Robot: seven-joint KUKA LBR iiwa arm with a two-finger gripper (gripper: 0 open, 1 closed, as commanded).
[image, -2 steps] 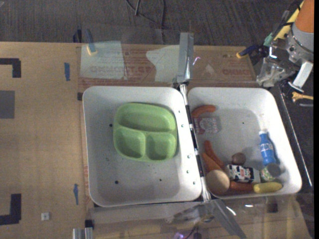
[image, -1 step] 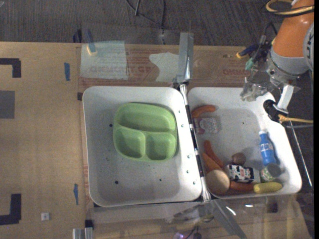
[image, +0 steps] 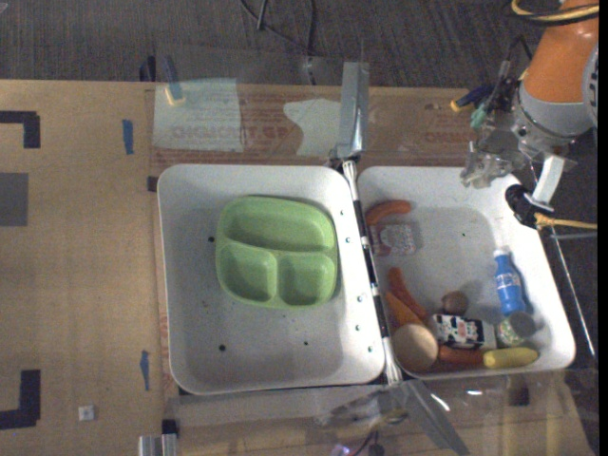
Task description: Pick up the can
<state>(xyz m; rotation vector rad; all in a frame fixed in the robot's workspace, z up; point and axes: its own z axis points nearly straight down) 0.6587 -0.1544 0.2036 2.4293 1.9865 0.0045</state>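
Note:
A small round grey-green can [image: 516, 329] seems to stand upright near the front right corner of the right bin [image: 446, 194]. It sits between a blue bottle [image: 508, 281] and a yellow banana-like piece [image: 510, 357]. My gripper [image: 486, 168] hangs over the far right part of that bin, well behind the can and apart from it. Nothing shows in its grasp.
The right bin also holds a sausage [image: 389, 209], a pink-white labelled pack [image: 399, 238], carrots [image: 404, 297], an egg [image: 415, 347], a black-and-white carton [image: 459, 331] and a small brown ball [image: 454, 301]. A green divided plate [image: 276, 250] lies in the left bin [image: 190, 331].

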